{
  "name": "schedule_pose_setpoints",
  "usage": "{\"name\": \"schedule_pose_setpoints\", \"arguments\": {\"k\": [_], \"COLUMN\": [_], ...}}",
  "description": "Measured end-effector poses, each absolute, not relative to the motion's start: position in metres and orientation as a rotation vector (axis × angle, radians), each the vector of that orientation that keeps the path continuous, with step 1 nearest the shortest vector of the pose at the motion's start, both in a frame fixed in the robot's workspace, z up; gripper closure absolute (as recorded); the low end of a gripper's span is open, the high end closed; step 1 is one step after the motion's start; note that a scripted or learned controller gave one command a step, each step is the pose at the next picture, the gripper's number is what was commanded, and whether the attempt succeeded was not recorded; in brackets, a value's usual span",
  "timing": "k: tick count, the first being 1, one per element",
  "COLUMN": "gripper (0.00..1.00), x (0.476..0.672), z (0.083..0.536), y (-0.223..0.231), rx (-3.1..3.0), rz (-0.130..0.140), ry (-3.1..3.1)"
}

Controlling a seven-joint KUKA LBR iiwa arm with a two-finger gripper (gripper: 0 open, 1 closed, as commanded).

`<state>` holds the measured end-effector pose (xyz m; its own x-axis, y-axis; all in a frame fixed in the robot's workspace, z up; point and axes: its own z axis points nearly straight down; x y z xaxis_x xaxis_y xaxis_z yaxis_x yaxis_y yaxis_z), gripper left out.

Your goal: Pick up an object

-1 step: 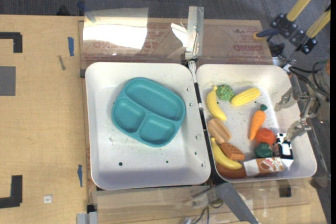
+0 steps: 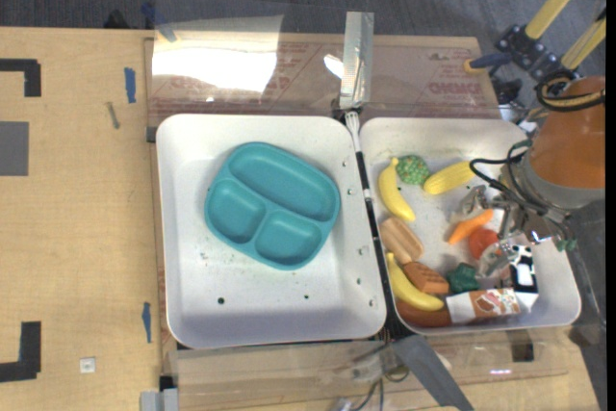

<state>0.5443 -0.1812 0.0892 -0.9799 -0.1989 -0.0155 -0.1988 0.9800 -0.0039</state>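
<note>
Reaching down into the right bin [image 2: 568,303], the gripper [image 2: 496,236] sits low among the toy food just beside an orange carrot [image 2: 472,228], so the grasp step seems in hand and closing then lifting comes next, though I cannot tell how its jaws stand.

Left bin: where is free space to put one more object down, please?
In the left bin, bare floor runs along the front edge below the teal tray and in the back corners. The right bin is crowded with toy food beneath the gripper.
</note>
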Motion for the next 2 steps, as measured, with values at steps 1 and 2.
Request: {"name": "schedule_pose_setpoints", "arguments": {"k": [1,2], "gripper": [0.00,1.00], "x": [0.514,0.519], "z": [0.090,0.103], "y": [-0.124,-0.123], "rx": [-0.147,-0.150], "rz": [-0.003,-0.007], "ry": [3.123,3.109]}}
